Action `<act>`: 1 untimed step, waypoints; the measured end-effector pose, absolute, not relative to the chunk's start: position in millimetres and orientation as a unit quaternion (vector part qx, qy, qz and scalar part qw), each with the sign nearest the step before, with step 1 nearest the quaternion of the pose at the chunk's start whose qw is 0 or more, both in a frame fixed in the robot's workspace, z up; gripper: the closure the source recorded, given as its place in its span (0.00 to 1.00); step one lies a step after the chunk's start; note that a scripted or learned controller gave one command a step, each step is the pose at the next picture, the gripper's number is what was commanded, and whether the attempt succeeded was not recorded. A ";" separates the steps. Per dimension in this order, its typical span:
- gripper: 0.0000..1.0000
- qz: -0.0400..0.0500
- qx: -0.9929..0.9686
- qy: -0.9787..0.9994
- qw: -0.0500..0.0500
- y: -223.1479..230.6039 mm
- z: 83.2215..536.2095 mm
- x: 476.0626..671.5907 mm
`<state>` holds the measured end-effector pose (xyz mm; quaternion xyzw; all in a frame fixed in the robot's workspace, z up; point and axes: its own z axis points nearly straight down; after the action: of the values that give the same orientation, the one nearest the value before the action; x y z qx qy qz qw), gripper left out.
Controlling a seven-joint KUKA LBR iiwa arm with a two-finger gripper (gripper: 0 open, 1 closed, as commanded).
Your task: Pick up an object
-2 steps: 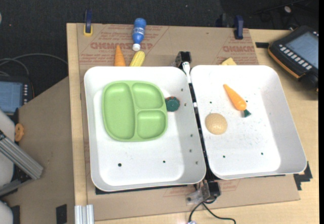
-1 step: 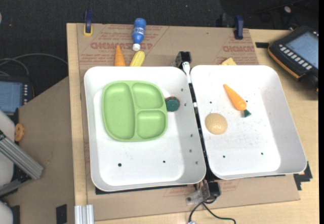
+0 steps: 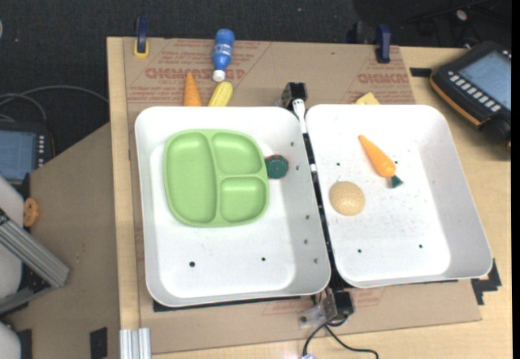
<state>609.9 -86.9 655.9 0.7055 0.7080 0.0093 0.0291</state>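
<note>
An orange toy carrot point(image 3: 377, 156) with a dark green stem end lies in the upper middle of the right bin point(image 3: 455, 211). A tan round bun-like object point(image 3: 348, 197) rests to its lower left, near the bin's left wall. In the left bin point(image 3: 236, 268) sits a green three-compartment plate point(image 3: 215, 177). A small dark green and red round item point(image 3: 276, 166) lies just off the plate's right edge.
Behind the left bin on the cardboard lie a blue-and-white bottle point(image 3: 222, 54), a small orange carrot point(image 3: 191, 92) and a yellow corn piece point(image 3: 221, 93). A yellowish flat piece point(image 3: 366, 99) peeks behind the right bin. A black tablet-like pendant point(image 3: 479, 89) sits at the far right.
</note>
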 end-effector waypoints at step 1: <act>1.00 0.011 0.705 0.708 0.032 -86.7 667.0 610.2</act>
<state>610.2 -86.7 667.0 0.7055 0.7079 0.0106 0.0324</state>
